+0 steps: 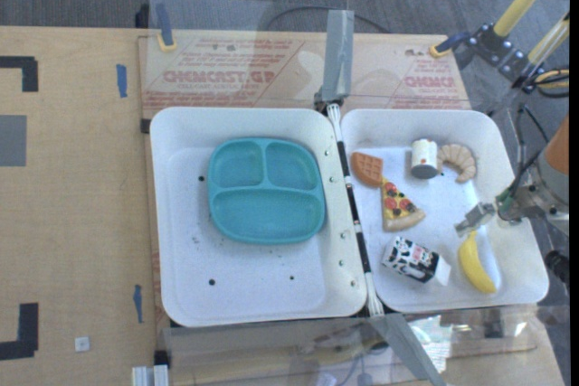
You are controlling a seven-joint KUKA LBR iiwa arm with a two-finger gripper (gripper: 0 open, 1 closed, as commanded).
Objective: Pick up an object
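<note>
Two white bins are set side by side on the bench, and the right bin [507, 136] is taken as the landmark for all that follows. In the bin to its left a teal divided plate [267, 191] is laid flat. Inside the right bin, a banana [476, 263] is seen near the lower right corner, a black-and-white carton [412, 259] lies to the left of it, a pizza slice [399, 206] and a waffle piece [367, 168] are placed toward the bin's left wall, and a white can [423, 158] and a croissant [459, 160] are found near its upper middle. The gripper [477, 217] is held low at the bin's right side, just above the banana's upper tip; nothing is seen between its fingers, and whether they are spread or closed cannot be told. The approach step is judged to be in hand. A short descent onto the banana and a closing across its narrow, curved, smooth yellow body are called for next.
</note>
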